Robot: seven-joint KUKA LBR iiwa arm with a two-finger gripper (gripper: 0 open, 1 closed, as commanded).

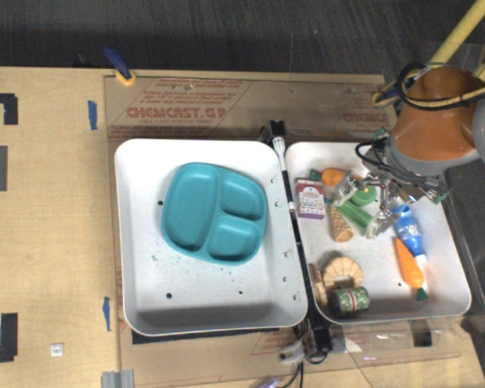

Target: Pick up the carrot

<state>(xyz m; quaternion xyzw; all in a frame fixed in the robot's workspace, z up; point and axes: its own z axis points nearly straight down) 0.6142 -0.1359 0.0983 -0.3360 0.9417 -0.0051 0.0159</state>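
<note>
carrot (410, 268) lies untouched at the lower right of the right bin (457, 293), beside a blue tube (407, 229). the gripper (372, 204) hovers upper middle, jaws apart and empty; pick not yet made.

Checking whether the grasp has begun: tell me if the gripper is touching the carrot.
Apart. In the camera view the gripper hangs over the green item near the right bin's middle, while the carrot lies lower right, bare bin floor between them.
</note>
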